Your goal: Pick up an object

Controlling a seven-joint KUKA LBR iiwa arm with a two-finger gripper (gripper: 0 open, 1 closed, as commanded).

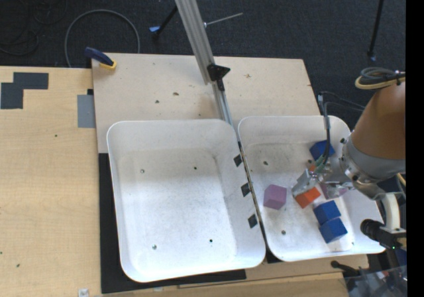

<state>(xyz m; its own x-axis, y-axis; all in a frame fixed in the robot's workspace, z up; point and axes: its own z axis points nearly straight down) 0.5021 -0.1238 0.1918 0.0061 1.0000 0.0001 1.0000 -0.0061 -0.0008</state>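
The arm [381,136] enters from the right edge of the camera view, its orange band uppermost and the grey wrist section below it. It slants down and leftward, ending in the pincer [313,183], which hangs low with its tip pointing down and to the left.

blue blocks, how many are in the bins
3, all in the right white bin: one small blue block near its upper right, partly behind the gripper, and two side by side near its lower right. The arm may hide more.
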